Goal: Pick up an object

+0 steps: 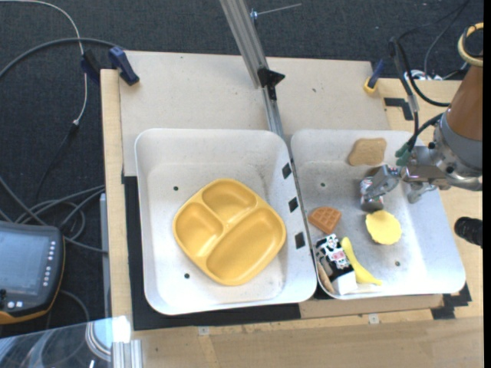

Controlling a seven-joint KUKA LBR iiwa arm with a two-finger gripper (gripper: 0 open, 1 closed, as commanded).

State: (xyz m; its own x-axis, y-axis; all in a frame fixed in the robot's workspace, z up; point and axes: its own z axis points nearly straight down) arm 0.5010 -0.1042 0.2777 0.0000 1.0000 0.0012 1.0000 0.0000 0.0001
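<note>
Overhead view of the bench [199, 83] with two white bins side by side. The left bin [153, 167] holds a yellow divided plate [229, 231] near its centre. In the right bin [437, 228], the gripper [374, 190] sits near the middle, entering from 3 o'clock. A tan bread slice [367, 152] lies at 12 o'clock of the gripper; a yellow round piece [383, 227] lies just at its 6 o'clock. A small waffle [325, 219] lies at 8 o'clock. A banana [359, 264] and a black-and-white carton [332, 256] rest together by the bin's near-left corner.
</note>
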